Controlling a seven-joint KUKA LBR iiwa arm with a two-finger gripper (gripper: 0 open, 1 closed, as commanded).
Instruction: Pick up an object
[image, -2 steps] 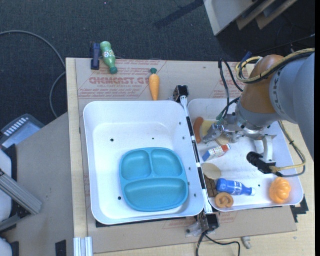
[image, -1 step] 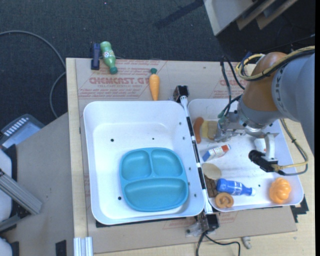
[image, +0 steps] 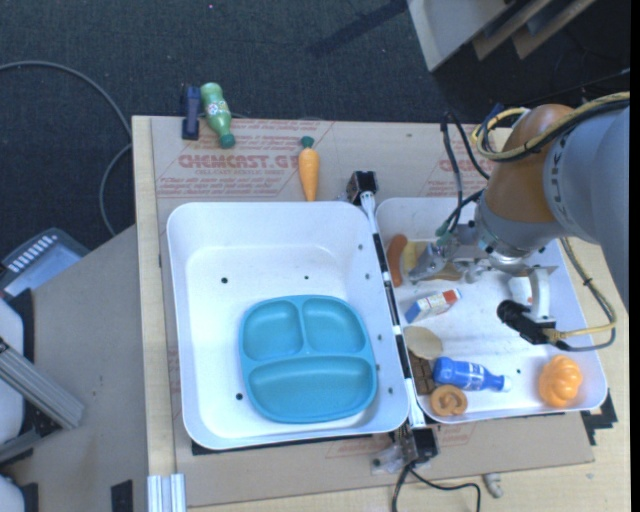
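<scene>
I see the end effector (image: 440, 262), grip state unclear, low in the right bin (image: 590, 385) near the hot dog (image: 397, 256), tube (image: 433, 303) and blue bottle (image: 468, 374); left bin (image: 200, 300) holds a blue divided plate (image: 306, 357).

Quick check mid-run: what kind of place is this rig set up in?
Probably a robotics lab bench, not a kitchen: two shallow white plastic bins clamped on a cardboard sheet, toy food like the small orange plastic carrot, and loose cables on dark carpet.

Blue tray (image: 305, 358), white bins (image: 200, 240), orange carrot (image: 309, 172).
</scene>
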